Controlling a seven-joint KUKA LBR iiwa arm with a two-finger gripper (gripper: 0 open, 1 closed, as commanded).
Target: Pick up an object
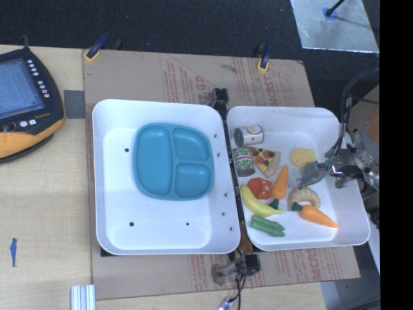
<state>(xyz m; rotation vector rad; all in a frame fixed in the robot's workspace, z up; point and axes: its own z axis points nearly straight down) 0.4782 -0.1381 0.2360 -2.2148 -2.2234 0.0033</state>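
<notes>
2 shallow white bins sit side by side on a brown cardboard sheet (pixel 193 70). The left white bin (pixel 116 231) contains a teal 3-compartment plastic plate (pixel 173 161). The right white bin (pixel 348 234) contains toy food: a small grey-and-white can (pixel 249 135) at the far left, a green-labelled can (pixel 244 161) nearer, a pizza slice (pixel 266 159) beside it, a yellow round piece (pixel 303 156), a red pepper (pixel 259 187), an upright orange carrot (pixel 280 182), a yellow banana (pixel 257 204), a green bean pod (pixel 268 225) and a second orange carrot (pixel 316 216). The grey gripper (pixel 312 173) hovers over the bin's right half. An orange-and-black teach pendant (pixel 26 105) lies at the far left.
</notes>
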